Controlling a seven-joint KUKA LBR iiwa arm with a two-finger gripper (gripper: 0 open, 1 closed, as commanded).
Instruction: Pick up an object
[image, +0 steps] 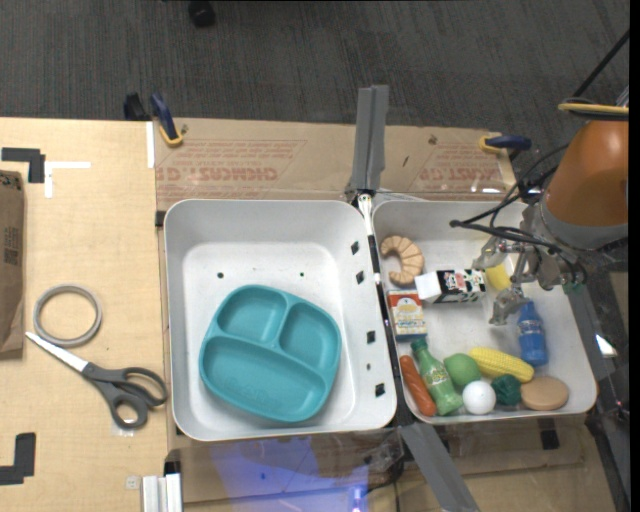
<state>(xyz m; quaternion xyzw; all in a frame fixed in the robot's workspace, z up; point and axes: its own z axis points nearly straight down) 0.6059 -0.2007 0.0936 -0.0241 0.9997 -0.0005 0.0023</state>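
- Two white bins sit side by side on my worktop (90, 200); the left bin (190, 330) holds a teal divided plate (270, 352), and the right bin (578, 345) holds the toy food.
- My tool (515, 285) hangs over the right bin toward 3 o'clock, under the orange band of the arm (590, 175); I cannot tell how its fingers stand, and I see nothing between them.
- At 12 o'clock in the right bin I see a croissant (404, 257); near the middle lies a black-and-white milk carton (452, 284), just at 9 o'clock from the tool.
- A blue bottle (531, 334) lies right below the tool.
- Along 6 o'clock I see a green bottle (434, 376), a carrot (416, 386), a white ball (479, 397), a corn cob (500, 363) and a tan round cookie (545, 393).
- Out on the worktop at 9 o'clock lie scissors (105, 378) and a tape ring (67, 314).
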